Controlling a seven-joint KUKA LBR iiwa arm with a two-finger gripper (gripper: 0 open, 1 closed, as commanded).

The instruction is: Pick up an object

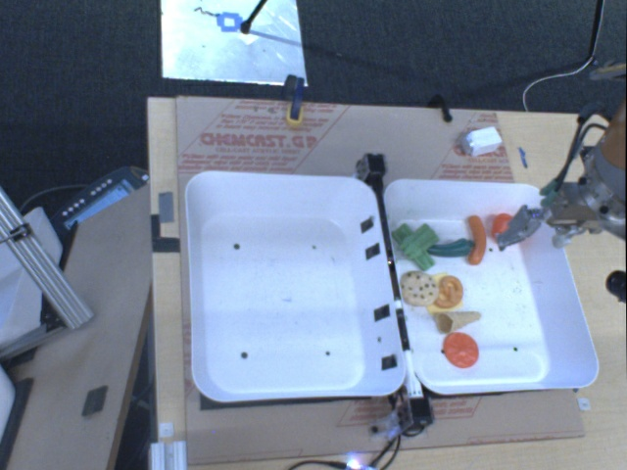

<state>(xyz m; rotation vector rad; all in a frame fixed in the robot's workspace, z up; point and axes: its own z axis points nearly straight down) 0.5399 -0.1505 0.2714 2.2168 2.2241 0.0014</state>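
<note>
The right bin (558, 321) holds several small toy foods. Among them are a green piece (416, 243), a dark teal piece (451, 249), an orange sausage (476, 239), a speckled cookie (418, 288), an orange ring (449, 290), a tan cone (458, 318) and a red round one (461, 351). My gripper (517, 228) hangs over the bin's upper right part, reaching in from the right. A small red object (501, 223) sits right against its tip; whether it is gripped is not visible.
The left bin (284, 282) lies beside the right one, with a black divider strip (387, 282) between them. A small white block (479, 141) rests on the bench behind the right bin. A yellow-and-blue clamp (294, 103) stands at the bench's back edge.
</note>
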